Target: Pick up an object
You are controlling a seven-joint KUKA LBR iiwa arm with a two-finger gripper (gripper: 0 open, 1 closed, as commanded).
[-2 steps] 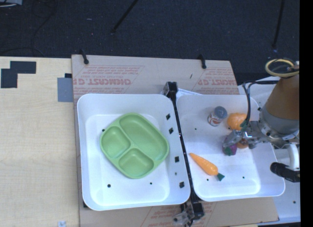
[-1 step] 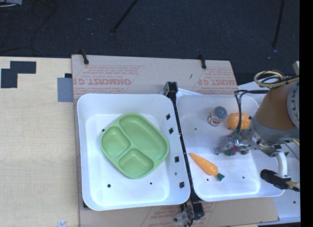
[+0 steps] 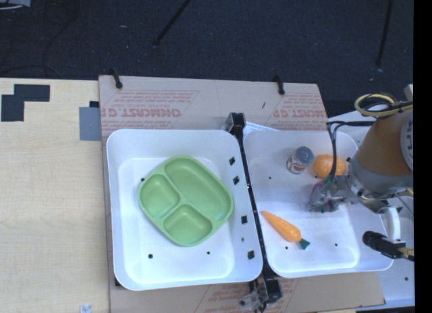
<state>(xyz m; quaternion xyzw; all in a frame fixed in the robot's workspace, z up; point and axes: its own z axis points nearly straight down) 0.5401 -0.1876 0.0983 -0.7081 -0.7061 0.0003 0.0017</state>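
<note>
I counted one carrot (image 3: 281,226), one can (image 3: 298,160), one orange (image 3: 325,165); my gripper (image 3: 325,195) reached low from the right, its opening perhaps hidden—I couldn't tell.

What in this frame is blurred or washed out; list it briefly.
Camera view: the gripper is smeared and indistinct; the white bins glare brightly, edges bleached; the green tray and carrot stay fairly sharp; the small can is soft, its label unreadable.

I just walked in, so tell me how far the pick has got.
Nothing looks lifted yet: the carrot, the small can and the orange ball all lie in the right bin. The claw is low in that bin beside the ball. Grasping and lifting remain.
</note>
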